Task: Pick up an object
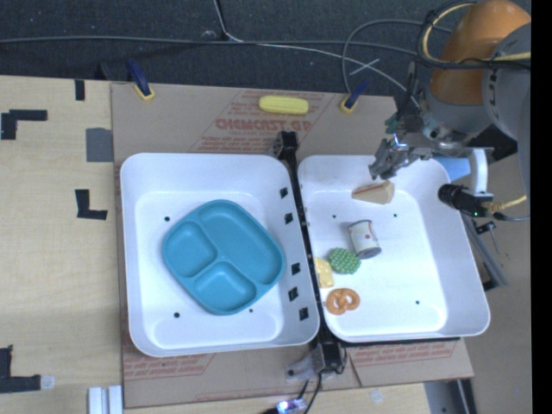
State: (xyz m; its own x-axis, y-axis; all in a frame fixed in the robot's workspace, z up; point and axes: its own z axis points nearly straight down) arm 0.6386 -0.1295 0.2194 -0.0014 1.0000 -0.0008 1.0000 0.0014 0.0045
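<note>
Near the right bin's (448, 317) back edge, gripper (385, 167) is hovering above wedge (375, 193), poised to grasp; jaw state unclear.

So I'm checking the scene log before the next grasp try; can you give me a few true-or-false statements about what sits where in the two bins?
1. The blue three-compartment plastic plate lies in the left white bin. True.
2. The small grey metal can stands on the blue plate. False: it lies on its side in the right white bin.
3. The yellow banana-shaped toy lies on the cardboard behind the bins. True.
4. The brown pretzel-shaped toy is by the right bin's far edge. False: it sits near that bin's near edge.
5. The gripper is above the pale wedge-shaped piece. True.
</note>
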